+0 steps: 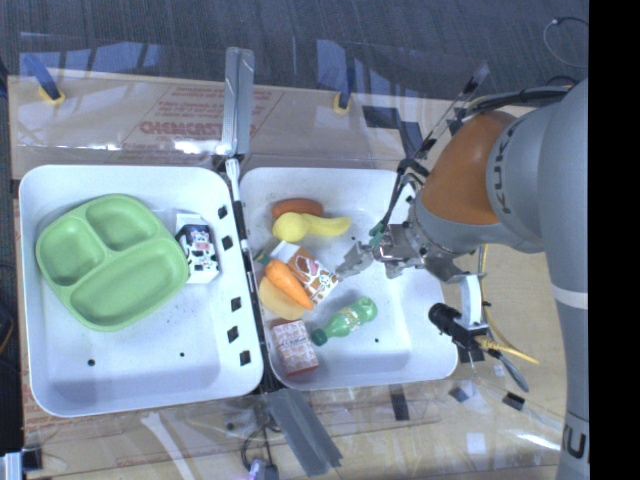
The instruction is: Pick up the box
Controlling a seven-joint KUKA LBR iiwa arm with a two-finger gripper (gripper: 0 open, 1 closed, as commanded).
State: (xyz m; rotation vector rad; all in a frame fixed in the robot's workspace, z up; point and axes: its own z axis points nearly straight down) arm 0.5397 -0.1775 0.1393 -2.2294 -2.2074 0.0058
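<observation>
one box [295,347], perhaps two; one green bottle [345,321].

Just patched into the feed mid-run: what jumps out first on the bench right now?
The big grey arm with its orange band dominates the right side, its gripper low over the right bin beside a pile of toy food. In the left bin, a bright green divided plate stands out, with a small black-and-white carton at its right edge.
</observation>
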